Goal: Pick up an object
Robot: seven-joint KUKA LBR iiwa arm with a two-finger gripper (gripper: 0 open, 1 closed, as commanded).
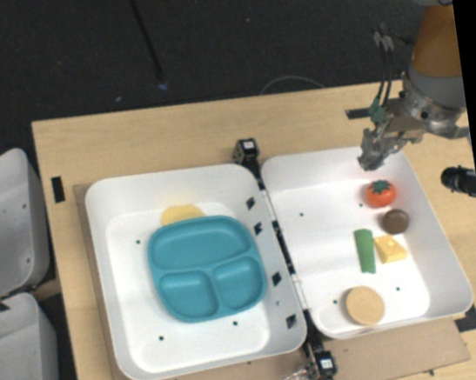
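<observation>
In the right bin lie a red tomato, a brown round piece, a yellow cheese wedge, a green stick and a tan round cracker. My gripper hangs at the bin's far right corner, just above and behind the tomato, with nothing seen between its fingers. The orange-banded arm rises from it toward the right edge.
The left bin holds a teal divided tray with a yellow piece peeking out behind it. Black clips join the bins down the middle. Wooden bench surrounds both bins.
</observation>
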